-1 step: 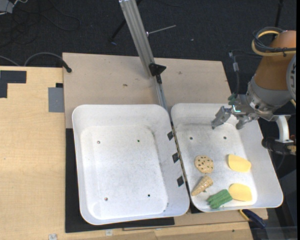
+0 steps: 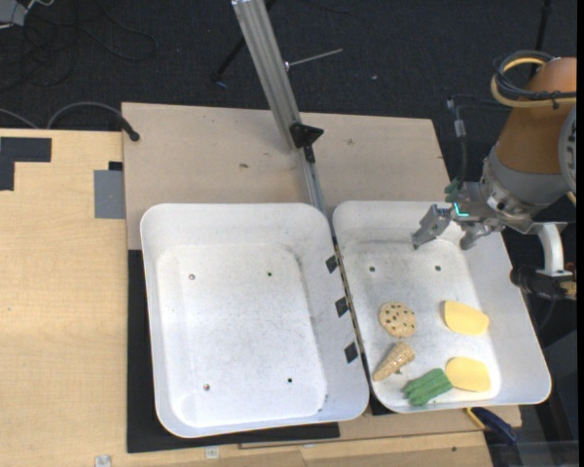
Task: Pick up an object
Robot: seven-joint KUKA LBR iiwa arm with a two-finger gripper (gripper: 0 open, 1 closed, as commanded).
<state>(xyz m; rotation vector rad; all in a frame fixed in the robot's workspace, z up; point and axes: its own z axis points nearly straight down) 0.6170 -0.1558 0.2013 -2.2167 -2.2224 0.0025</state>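
Nearest the camera, at the front of the right bin (image 2: 526, 358), a green toy vegetable (image 2: 427, 386) lies just beside a yellow piece (image 2: 468, 374) on its right, and a tan cone-shaped piece (image 2: 393, 361) rests a little to its left, close to the bin's inner wall. A step farther back, a round cookie with dark chips (image 2: 397, 318) sits near the cone, and a second yellow piece (image 2: 464, 318) lies to its right, apart from the cookie. None of these things carries a label or writing that can be read. The left bin (image 2: 175, 232) stands side by side with the right one, their rims touching along the middle, where small black clips (image 2: 342, 305) show. Both bins rest on the worktop (image 2: 204, 154), a pale board over a dark mat. Farther back, over the far part of the right bin, the pincer (image 2: 452, 232) hangs well apart from all five toys; its two fingers are spread apart with nothing between them. A small teal light glows just above it at the wrist. The grey arm with its orange band (image 2: 528, 144) rises to the right. Beyond the bins, a slanted metal rail (image 2: 273, 76) runs from the bins' meeting point up toward the far dark floor, where cables lie.
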